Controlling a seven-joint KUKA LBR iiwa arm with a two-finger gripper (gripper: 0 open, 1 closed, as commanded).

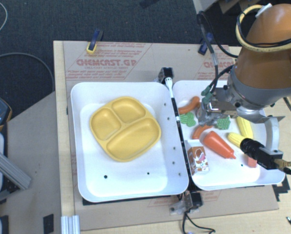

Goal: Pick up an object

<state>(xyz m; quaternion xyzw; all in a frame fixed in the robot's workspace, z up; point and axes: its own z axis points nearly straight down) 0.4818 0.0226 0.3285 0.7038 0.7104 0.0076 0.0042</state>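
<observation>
My gripper [209,115] hangs low over the upper middle of the right bin [223,178], below the grey and orange wrist. Toy foods crowd around it. An orange sausage [189,105] lies to its upper left and a green leafy piece [187,120] to its left. A green block [223,124] sits just right of it, and a small red-orange piece [200,130] just below. An orange carrot [218,144] lies lower in the bin. I see nothing plainly held by the gripper.
The left bin [79,145] holds a yellow divided plate [126,128]. The right bin also holds a corn cob [244,126], a yellow piece [235,139] and a brown-and-white packet [198,160] near the divider. A black part of the arm [257,151] hangs over that bin's right side.
</observation>
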